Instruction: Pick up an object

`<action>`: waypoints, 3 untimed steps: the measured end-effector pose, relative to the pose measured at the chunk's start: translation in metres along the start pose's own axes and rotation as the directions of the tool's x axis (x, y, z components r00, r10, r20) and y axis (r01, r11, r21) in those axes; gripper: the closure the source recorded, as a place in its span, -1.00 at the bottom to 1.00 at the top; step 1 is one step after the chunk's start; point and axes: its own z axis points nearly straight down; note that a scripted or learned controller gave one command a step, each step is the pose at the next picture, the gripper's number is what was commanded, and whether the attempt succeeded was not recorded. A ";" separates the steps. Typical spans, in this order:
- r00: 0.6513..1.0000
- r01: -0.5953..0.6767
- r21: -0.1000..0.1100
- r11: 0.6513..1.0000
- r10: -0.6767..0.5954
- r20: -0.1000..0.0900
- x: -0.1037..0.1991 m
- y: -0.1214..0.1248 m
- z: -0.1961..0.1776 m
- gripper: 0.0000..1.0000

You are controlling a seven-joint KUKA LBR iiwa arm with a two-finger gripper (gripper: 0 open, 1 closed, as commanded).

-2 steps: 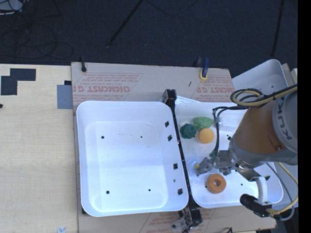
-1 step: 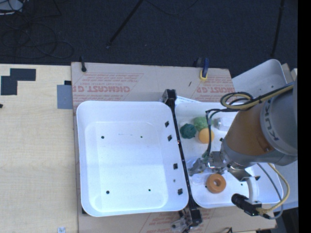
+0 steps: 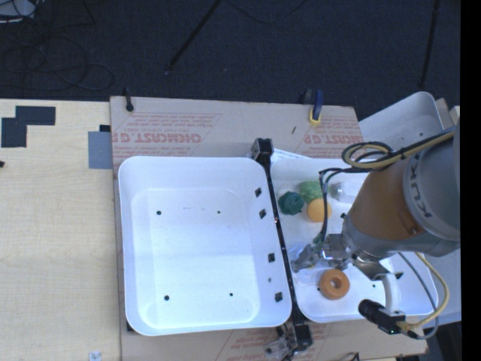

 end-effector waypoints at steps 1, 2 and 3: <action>1.000 0.000 0.000 1.000 0.000 0.000 0.000 0.000 0.000 -1.00; 1.000 0.000 0.000 1.000 0.000 0.000 0.000 0.000 0.000 -1.00; 1.000 0.007 -0.006 1.000 -0.007 0.003 -0.026 0.071 0.000 -1.00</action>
